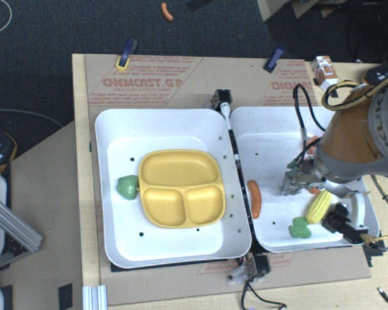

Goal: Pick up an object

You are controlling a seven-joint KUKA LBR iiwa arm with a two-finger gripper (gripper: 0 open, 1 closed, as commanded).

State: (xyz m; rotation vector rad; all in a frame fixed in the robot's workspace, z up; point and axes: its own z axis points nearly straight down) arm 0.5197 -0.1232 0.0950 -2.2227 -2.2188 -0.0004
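Yellow corn (319,205) lay in the right bin (271,128), just beside my pincer (296,181).
I couldn't tell its grip; crowded by the green piece (300,228), a descent might nudge the corn aside.

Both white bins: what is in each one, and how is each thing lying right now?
Yellow tray: flat in the left bin, its compartments bare.
Green toy: left bin, at the tray's left edge.
Orange carrot: lying flat in the right bin, near the divider.
Yellow corn: right bin, beside the arm.
Green piece: right bin, near the front wall.
Tool: low over the right bin, holding nothing visible.
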